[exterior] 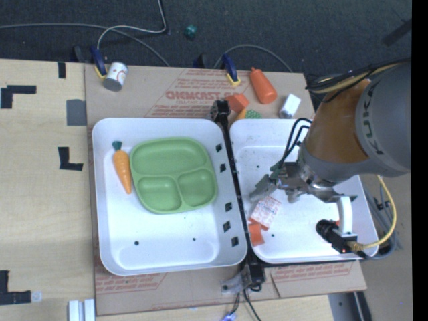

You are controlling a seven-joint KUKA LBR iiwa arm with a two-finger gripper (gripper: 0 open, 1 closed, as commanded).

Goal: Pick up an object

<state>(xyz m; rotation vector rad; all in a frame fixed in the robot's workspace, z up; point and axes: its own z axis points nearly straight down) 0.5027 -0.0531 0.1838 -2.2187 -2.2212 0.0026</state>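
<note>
Packet point(265, 210) was the likely target, a small white sachet with red print lying flat in the right bin point(304, 249), towards its 9 o'clock wall. Down over it hung the end effector point(271, 187), poised at the packet's 12 o'clock edge and close above it! Were the tips apart or together? I could not tell; the wrist and the grey metal blurred into one shape there, and nothing showed clamped.

My read on the handling: light, thin and limp, likely a slick wrapper. It would probably crumple or slide rather than resist, so a pinch across its narrow width, near the middle, looked the safest hold, with the tips pressed right down to the bin floor.

At the packet's 7 o'clock sat a small orange block point(255, 233), just beside it and tight against the divider, stiffer by the look of it but awkwardly cornered. Over in the left bin point(107, 239) lay a green divided plate point(175, 174), with a toy carrot point(122, 169) at its 9 o'clock, well apart from the arm. Beyond the bins, at 12 o'clock on the desk point(40, 199), rested an orange bottle point(263, 85).
</note>
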